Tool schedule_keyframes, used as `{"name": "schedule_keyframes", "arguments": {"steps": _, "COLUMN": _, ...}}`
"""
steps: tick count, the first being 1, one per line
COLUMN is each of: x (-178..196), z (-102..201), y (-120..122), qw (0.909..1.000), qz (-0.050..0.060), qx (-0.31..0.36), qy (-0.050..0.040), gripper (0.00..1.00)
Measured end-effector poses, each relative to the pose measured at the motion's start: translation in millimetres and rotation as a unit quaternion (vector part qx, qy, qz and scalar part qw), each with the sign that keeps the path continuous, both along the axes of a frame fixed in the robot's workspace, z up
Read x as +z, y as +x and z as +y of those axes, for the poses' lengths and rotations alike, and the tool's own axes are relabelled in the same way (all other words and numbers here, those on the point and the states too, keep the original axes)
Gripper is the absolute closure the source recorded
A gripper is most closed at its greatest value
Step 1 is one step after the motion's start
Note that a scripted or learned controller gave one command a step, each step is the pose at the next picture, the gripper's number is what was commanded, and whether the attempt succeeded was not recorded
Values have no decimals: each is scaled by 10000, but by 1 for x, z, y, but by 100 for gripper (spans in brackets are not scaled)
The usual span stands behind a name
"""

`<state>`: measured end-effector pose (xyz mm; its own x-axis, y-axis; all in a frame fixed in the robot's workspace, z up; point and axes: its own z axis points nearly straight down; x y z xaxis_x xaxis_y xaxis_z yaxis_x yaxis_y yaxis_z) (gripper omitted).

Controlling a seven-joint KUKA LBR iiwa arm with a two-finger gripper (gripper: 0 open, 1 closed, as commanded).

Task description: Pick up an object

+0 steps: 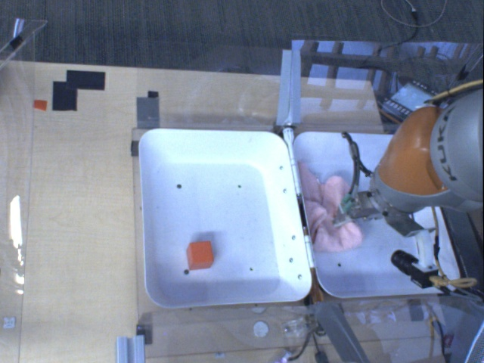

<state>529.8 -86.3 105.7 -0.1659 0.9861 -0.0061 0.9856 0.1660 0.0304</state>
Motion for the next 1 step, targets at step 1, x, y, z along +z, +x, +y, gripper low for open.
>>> {"name": "schedule_keyframes", "arguments": {"steps": 1, "x": 81, "z": 41, "y": 73, "qw": 9998, "qz": 116, "qx": -135, "qy": 3, "gripper": 100}}
